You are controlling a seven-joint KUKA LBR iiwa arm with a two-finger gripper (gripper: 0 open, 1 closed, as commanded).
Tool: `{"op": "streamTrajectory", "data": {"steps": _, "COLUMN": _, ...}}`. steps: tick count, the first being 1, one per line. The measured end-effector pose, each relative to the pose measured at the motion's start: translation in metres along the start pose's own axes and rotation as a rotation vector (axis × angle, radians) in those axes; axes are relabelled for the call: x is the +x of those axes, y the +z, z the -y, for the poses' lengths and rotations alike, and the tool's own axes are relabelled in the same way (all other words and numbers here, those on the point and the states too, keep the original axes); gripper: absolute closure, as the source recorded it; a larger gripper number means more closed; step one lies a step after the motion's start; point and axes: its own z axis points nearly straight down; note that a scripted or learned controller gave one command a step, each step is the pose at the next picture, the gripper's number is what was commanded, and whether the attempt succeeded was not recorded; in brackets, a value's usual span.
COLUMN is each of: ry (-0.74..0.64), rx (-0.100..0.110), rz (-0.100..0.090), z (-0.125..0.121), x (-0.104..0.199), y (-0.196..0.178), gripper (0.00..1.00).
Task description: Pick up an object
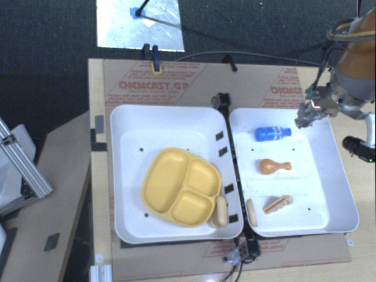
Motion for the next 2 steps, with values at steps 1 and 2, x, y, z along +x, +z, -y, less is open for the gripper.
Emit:
{"op": "streamTrajectory", "data": {"steps": 1, "ry": -0.003, "rx": 0.006, "rz": -0.002, "z": 0.008, "x": 0.048, "y": 0.007, "gripper": 1.0}}
{"op": "streamTrajectory", "data": {"steps": 2, "ry": -0.003, "rx": 0.007, "rz": -0.003, "z": 0.034, "x": 0.097, "y": 0.018, "gripper": 1.0}}
